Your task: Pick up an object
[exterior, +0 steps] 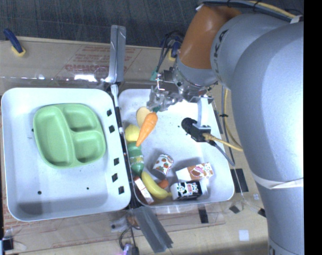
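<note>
Overhead view of a grey robot arm reaching into the right of two white bins.

The hand (160, 101) hangs at the right bin's (219, 163) far left corner, just above the leafy end of an orange carrot (146, 127); whether it is released or clenched cannot be told. Near the carrot lie a banana (153, 186) and small cartons (186, 190). The left bin (17, 142) holds a green divided tray (69, 134).

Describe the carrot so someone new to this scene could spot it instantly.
Find the right-hand white bin, the one crowded with toy food. Near its far left corner, just below the gripper, lies the carrot, tilted. It is the one long orange cone, tapering down-left beside a pale yellow piece.
</note>
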Controlling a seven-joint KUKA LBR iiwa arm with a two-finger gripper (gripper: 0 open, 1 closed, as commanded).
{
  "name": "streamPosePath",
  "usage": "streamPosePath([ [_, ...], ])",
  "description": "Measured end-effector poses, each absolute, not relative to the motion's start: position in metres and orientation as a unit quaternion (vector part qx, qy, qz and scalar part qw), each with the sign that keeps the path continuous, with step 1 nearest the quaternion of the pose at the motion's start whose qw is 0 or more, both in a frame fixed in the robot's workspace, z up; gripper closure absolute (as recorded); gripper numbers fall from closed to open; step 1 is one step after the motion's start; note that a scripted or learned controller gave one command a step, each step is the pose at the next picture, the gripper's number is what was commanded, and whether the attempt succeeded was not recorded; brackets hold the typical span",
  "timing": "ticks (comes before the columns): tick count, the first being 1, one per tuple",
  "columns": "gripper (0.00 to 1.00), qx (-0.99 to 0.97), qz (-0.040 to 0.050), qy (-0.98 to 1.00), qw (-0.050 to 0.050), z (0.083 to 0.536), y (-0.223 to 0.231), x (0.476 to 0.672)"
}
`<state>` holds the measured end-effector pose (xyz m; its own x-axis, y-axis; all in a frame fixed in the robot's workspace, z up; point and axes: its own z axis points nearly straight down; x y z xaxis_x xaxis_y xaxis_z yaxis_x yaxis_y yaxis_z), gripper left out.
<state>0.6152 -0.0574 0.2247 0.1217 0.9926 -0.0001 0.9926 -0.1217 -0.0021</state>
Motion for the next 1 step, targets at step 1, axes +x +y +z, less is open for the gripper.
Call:
streamPosePath([
  [1,1.0,-0.746,0.0018,-0.666,0.002,0.234,-0.0559,0.6155],
])
